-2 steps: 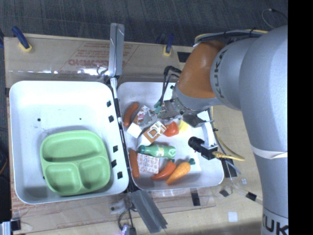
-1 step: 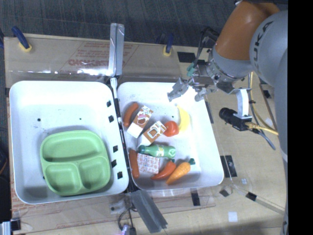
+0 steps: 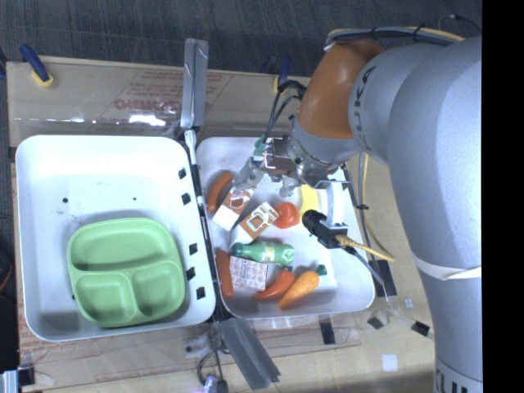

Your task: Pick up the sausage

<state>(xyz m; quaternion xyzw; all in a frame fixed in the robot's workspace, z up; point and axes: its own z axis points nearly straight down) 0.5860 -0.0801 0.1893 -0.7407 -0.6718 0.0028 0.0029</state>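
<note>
The sausage (image 3: 218,190), orange-brown and elongated, lies tilted in the upper left of the right bin (image 3: 354,297), close to the bin's left wall. My gripper (image 3: 268,180) hangs over the upper middle of that bin, just to the right of the sausage and above two small cartons (image 3: 259,219). Its two fingers (image 3: 249,172) stand apart, open, with nothing between them. The sausage is not touched by them.
The right bin also holds a red tomato (image 3: 286,214), a yellow piece (image 3: 309,196), a green bottle (image 3: 264,253), a white printed packet (image 3: 247,274), a red pepper (image 3: 277,285), a carrot (image 3: 299,287) and a second reddish sausage-like piece (image 3: 223,273). A green divided plate (image 3: 125,270) lies in the left bin (image 3: 49,170).
</note>
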